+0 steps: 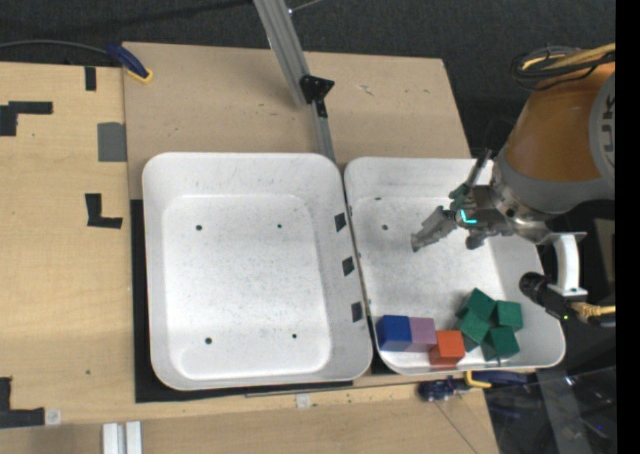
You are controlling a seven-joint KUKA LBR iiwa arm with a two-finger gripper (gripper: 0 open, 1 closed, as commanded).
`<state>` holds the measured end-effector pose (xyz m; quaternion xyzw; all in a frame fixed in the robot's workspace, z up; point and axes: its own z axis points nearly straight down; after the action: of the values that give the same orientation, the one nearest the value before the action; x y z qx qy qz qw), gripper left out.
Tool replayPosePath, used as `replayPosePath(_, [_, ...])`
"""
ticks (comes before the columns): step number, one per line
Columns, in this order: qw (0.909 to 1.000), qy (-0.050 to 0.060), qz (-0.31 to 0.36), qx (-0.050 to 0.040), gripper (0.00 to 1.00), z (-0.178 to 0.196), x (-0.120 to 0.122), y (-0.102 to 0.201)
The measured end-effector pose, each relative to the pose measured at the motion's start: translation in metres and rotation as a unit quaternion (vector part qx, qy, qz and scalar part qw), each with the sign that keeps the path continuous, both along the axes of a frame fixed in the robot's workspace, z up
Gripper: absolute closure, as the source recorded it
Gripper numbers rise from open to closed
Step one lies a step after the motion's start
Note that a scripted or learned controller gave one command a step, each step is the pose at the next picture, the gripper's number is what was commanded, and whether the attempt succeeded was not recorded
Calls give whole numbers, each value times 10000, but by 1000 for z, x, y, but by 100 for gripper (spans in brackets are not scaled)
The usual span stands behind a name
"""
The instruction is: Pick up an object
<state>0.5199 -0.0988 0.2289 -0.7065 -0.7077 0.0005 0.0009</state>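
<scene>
I find the arm (560,147) entering from three o'clock, its orange band uppermost and the grey wrist (515,207) below it, angled toward nine o'clock. The gripper (432,234) extends from the wrist toward roughly eight o'clock, tilted downward at a slant. A small teal light shows at the gripper's base. The fingers (428,237) appear as a dark grey mass; I cannot resolve any gap between them from this camera. I see nothing held between them. A white-and-black fitting hangs off the arm's side at about five o'clock.
</scene>
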Motion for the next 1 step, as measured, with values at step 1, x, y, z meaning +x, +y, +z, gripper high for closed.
replayPosePath(1, [10000,-1,-1,-1,0,0,0,0])
